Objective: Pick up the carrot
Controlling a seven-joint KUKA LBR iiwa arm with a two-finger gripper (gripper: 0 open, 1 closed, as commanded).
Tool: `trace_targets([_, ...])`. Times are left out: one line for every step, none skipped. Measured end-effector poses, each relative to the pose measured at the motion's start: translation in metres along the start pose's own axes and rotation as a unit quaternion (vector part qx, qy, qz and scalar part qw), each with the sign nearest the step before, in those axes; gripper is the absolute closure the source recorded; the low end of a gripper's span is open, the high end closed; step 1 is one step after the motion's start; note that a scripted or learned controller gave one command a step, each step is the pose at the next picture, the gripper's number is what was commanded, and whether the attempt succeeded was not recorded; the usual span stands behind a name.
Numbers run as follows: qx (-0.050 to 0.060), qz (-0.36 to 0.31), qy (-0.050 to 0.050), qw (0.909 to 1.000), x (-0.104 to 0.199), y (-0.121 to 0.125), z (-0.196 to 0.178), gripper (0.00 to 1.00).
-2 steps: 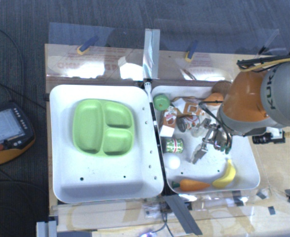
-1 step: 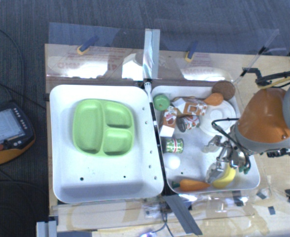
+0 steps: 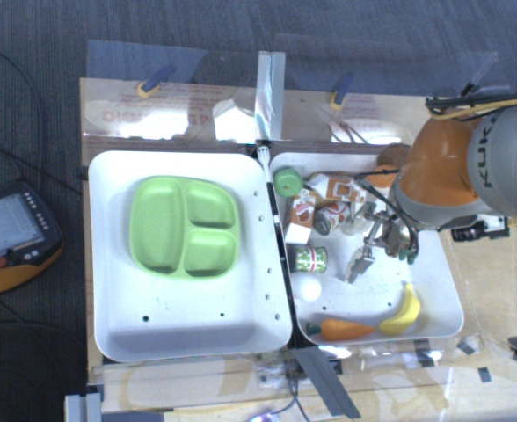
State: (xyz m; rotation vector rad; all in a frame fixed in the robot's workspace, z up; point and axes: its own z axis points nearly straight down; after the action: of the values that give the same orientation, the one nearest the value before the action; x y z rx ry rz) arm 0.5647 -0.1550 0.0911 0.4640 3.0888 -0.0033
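Camera view puts the two-finger metal gripper mid-right of the frame, over bare floor of the right white bin; its spread cannot be told from here. The slim orange carrot lies at that bin's lower wall, touching the yellow banana and near a white ball. A descent there risks striking the wall or pinching the banana instead.

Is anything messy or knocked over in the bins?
A bit. The small green can lies on its side in the right bin, and boxes are jumbled together near its top. The carrot and banana just lie along the bottom edge.
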Motion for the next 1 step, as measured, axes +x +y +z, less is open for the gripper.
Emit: trace_targets([0.001, -0.010, 0.001, 1.0000, 0.0586, -0.0687, -0.0017, 0.00])
